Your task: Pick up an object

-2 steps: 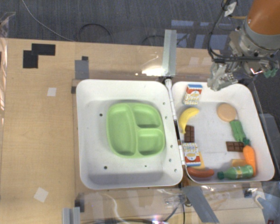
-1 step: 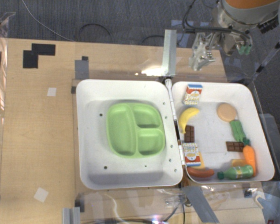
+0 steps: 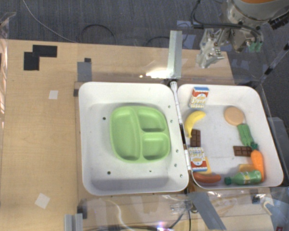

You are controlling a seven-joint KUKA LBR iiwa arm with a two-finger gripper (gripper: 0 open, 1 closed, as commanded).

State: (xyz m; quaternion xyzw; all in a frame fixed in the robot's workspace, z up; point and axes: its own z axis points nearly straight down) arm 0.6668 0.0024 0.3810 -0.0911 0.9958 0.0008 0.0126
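Observation:
My gripper (image 3: 212, 57) hangs high above the bench, beyond the far rim of the right bin (image 3: 264, 110). Its fingers stand open with nothing between them. Below it in that bin lie several toy foods: a small carton (image 3: 199, 97), a banana (image 3: 193, 121), a tan round cookie (image 3: 234, 115), a chocolate bar (image 3: 195, 138), a green cucumber (image 3: 246, 136), a second chocolate piece (image 3: 242, 151), a carrot (image 3: 257, 161), another carton (image 3: 197, 159), a red sausage (image 3: 208, 178) and a green bottle (image 3: 244, 178).
The left bin (image 3: 91, 129) holds a green divided plate (image 3: 138, 133). A metal post (image 3: 175, 54) stands behind the wall the two bins share. Wooden bench top (image 3: 33, 129) stretches to the left, with black markers (image 3: 38, 56) at the back.

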